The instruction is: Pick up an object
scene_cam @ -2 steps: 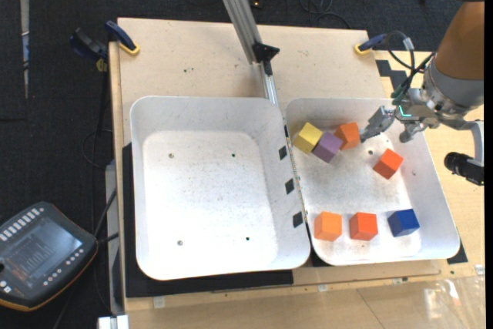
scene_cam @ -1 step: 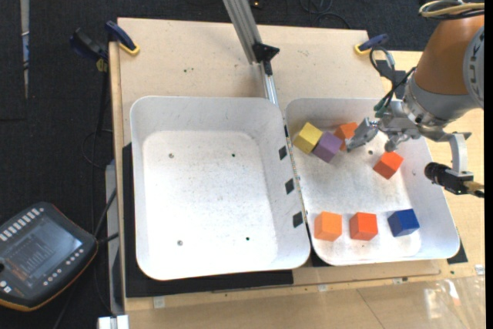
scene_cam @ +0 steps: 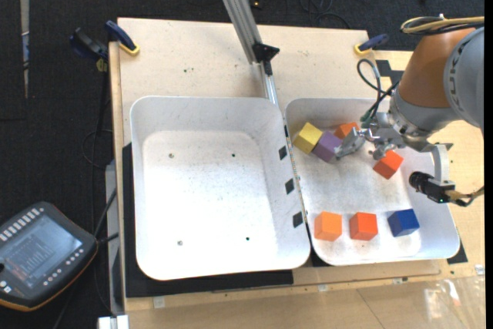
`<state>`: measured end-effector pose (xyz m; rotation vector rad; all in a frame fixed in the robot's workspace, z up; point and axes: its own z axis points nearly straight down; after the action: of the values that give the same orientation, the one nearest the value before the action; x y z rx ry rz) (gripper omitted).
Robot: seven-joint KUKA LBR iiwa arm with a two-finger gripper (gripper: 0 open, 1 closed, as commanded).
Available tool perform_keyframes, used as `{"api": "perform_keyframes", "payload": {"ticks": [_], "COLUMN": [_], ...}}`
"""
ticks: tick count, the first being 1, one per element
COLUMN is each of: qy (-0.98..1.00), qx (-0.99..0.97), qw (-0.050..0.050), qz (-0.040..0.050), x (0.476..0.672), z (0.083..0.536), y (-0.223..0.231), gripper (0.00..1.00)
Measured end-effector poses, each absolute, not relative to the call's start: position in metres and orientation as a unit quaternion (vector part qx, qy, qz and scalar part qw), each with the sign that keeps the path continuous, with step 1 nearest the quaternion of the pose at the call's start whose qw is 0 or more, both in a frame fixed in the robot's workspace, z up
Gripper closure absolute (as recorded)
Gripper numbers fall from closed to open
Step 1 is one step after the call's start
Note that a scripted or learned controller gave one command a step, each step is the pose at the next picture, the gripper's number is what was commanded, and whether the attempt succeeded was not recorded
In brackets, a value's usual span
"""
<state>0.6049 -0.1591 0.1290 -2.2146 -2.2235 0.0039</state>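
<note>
The tool [scene_cam: 356, 142] sits low in the right bin [scene_cam: 439, 243], touching the purple block [scene_cam: 326, 146] beside the yellow block [scene_cam: 308, 138]. Its grip cannot be told.

yellow cube [scene_cam: 308, 138], purple cube [scene_cam: 326, 146], blue cube [scene_cam: 403, 223]

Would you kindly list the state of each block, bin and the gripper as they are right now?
Yellow cube: tilted, touching the purple one.
Purple cube: beside the gripper.
Partly hidden orange block: behind the gripper.
Red-orange cube: tilted, apart.
Orange cube, red-orange cube, blue cube: resting in a row.
Right white bin: holds all blocks.
</note>
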Motion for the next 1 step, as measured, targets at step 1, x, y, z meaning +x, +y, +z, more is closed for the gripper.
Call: {"api": "perform_keyframes", "payload": {"ticks": [1], "qy": [-0.707], "qx": [-0.707], "qw": [0.000], "qz": [0.0005], "x": [0.6052], "z": [0.0948], "y": [-0.1595], "gripper": [0.00]}}
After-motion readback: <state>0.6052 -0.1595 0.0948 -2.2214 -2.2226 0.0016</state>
